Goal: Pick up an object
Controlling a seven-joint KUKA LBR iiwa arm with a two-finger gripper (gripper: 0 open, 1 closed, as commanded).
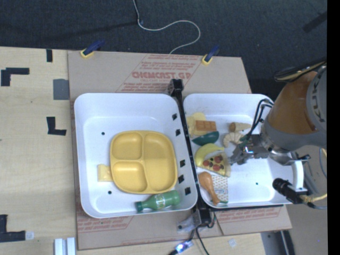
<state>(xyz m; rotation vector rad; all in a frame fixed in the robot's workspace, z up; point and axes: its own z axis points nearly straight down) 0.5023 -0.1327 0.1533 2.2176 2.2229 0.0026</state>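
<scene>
Pale wood desk [32, 158] carries a cardboard sheet [159, 73] with two shallow white bins side by side. The left bin [87, 116] holds a yellow divided plate [143, 161] near its middle, a small yellow wedge [103, 172] touching the plate's left edge, and a green bottle [158, 201] lying on its side along the near wall. The right bin [249, 193] holds a cluster of toy food at its left side: a waffle piece [204, 126], a dark green item [206, 138], a banana [204, 152], a pizza slice [217, 164] and an orange drumstick [208, 186]. A beige piece [234, 138] lies further right. The grey tool [237, 154] hangs low just right of the pizza slice; whether it is released or clenched cannot be told. The arm's orange band [289, 105] shows at far right.
</scene>
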